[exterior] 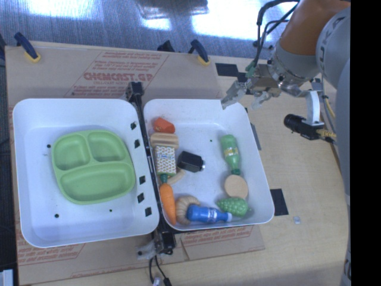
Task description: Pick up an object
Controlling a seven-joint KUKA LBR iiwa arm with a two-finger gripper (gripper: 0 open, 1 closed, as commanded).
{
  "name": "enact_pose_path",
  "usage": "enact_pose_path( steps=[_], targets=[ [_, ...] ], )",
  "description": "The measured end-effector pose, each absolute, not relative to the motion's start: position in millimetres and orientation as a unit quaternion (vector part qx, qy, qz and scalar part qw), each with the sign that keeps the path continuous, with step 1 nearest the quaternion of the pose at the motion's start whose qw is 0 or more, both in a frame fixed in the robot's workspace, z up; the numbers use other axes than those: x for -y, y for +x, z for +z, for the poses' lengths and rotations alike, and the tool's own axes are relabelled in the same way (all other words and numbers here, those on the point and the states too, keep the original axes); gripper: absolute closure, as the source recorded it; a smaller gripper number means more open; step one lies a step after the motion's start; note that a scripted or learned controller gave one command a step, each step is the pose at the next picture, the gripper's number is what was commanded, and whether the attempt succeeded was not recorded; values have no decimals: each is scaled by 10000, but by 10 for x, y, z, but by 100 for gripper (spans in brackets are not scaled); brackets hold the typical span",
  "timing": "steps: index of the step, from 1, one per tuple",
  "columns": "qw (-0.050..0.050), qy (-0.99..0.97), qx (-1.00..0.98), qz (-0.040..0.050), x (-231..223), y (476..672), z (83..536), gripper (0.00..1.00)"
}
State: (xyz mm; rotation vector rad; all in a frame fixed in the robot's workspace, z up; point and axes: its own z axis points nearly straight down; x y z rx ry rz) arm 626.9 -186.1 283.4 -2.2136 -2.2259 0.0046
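Note:
My gripper hangs above the far right corner of the right bin, its two fingers spread open with nothing between them. Below it in that bin lie a green bottle, a black block, a tan round disc, a green bumpy piece, a blue bottle, a carrot, an orange piece and a small printed box. None of them touches the gripper.
The left bin holds a green divided plate. Black clips run along the seam between the two bins. Cardboard lies under both bins, with blue and yellow clamps at the bench's far edge.

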Motion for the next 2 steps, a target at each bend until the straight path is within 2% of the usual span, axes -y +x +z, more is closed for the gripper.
enact_pose_path(
  steps=[1, 2],
  targets=[
    [27, -7048, 7094, 21, 2101, 5964, 1609, 0],
    [20, -7047, 7095, 17, 2103, 5940, 910, 0]
  ],
)
